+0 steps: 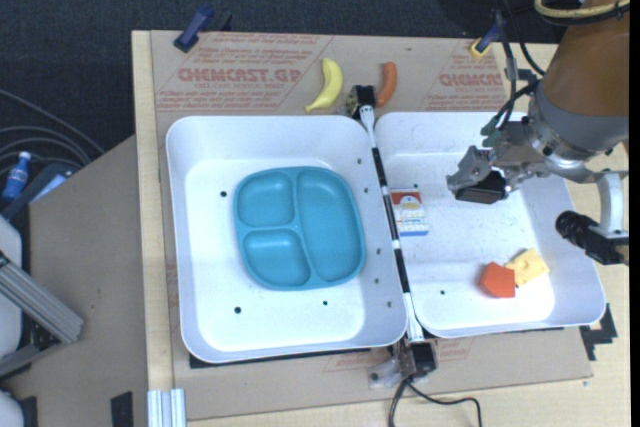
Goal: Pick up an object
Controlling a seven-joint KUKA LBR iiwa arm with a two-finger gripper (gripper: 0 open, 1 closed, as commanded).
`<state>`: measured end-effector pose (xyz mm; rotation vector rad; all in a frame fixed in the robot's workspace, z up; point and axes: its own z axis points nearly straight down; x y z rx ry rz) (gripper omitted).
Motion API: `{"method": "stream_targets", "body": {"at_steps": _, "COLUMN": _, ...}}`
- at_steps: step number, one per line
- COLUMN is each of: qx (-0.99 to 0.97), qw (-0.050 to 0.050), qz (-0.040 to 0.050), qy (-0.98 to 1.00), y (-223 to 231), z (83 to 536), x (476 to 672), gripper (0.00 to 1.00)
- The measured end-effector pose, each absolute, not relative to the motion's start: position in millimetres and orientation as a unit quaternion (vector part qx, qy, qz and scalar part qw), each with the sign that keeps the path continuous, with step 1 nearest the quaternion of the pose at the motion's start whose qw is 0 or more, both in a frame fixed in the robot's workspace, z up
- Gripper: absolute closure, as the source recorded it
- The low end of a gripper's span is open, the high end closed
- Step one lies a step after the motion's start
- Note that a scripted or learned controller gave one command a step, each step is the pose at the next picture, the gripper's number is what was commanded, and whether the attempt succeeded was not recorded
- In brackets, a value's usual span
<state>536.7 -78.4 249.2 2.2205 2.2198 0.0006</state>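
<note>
A dark carpeted floor surrounds a cardboard-topped bench [250,65] carrying two shallow white bins. Far left of the gripper, the left bin [195,245] holds a blue divided plate [300,227], apparently just a receiving spot. Behind the bins, a toy banana [326,85] and a small carrot [386,83] lie on the cardboard, outside the working area. In the right bin [560,305], a small carton [408,212] rests against the divider, just left of and below the gripper [480,183]. The gripper hangs over bare bin floor, carrying nothing visible; whether its fingers are spread or closed I cannot tell. Below and slightly right of it, an orange block [498,280] touches a yellow piece [530,267], likely candidates for picking.
</note>
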Motion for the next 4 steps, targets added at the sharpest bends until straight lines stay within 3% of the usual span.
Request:
{"method": "stream_targets", "body": {"at_steps": 1, "qx": 0.707, "qw": -0.001, "qz": -0.0007, "qy": 0.707, "y": -81.6, "z": 251.3, "x": 518.6, "gripper": 1.00}}
{"method": "stream_targets", "body": {"at_steps": 2, "qx": 0.707, "qw": -0.001, "qz": -0.0005, "qy": 0.707, "y": -48.5, "z": 222.7, "x": 537.3, "gripper": 1.00}}
{"method": "stream_targets", "body": {"at_steps": 3, "qx": 0.707, "qw": 0.000, "qz": 0.0001, "qy": 0.707, "y": -23.2, "z": 251.6, "x": 519.5, "gripper": 1.00}}
{"method": "stream_targets", "body": {"at_steps": 4, "qx": 0.707, "qw": 0.001, "qz": 0.0000, "qy": 0.707, "y": -74.9, "z": 246.5, "x": 540.4, "gripper": 1.00}}
